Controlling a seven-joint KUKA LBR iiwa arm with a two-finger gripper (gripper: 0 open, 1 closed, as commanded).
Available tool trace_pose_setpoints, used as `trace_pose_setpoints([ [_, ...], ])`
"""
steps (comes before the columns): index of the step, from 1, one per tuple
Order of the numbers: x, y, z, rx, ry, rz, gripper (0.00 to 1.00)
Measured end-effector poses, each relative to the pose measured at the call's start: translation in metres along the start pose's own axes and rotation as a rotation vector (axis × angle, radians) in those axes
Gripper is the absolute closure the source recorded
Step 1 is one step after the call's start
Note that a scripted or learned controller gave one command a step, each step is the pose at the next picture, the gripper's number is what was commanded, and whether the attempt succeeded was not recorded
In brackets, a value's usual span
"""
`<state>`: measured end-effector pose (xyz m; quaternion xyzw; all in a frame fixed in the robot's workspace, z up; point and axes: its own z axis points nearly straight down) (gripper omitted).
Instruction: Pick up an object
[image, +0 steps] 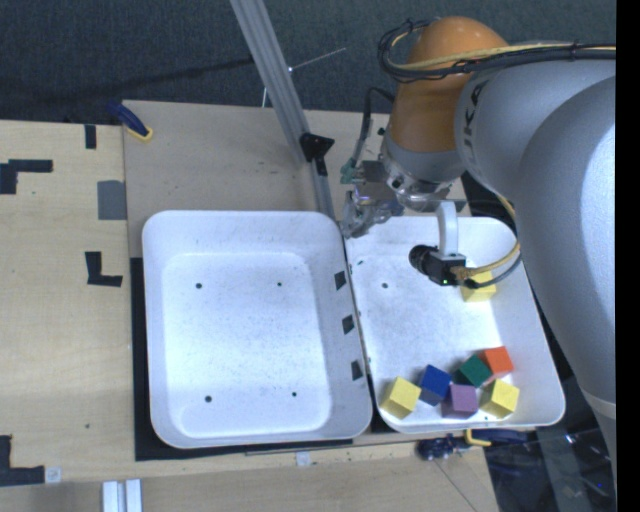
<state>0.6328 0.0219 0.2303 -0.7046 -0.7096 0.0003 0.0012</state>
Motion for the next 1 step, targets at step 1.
trace_pose_setpoints([
  [1,0.0524,0.0113,-0.0101,-0.002,0.001,0.0,1.0],
])
